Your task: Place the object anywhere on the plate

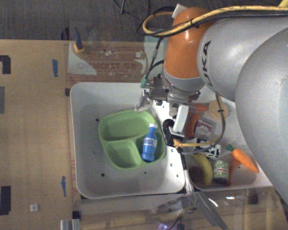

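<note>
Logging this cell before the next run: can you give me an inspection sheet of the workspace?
Surface: left white bin, no spill seen.
Job's things: blue bottle lies on the green plate, by its right rim.
Clutter: banana, carrot and can in the right bin.
Grippers: gripper over the plate's upper right rim.
Cables: black cables on the floor at top.
Surroundings: wooden bench with blue tape marks.

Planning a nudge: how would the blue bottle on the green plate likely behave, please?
Lying on its side, the blue bottle would probably roll. It looks small, so likely light. The green plate rim may check it.
</note>
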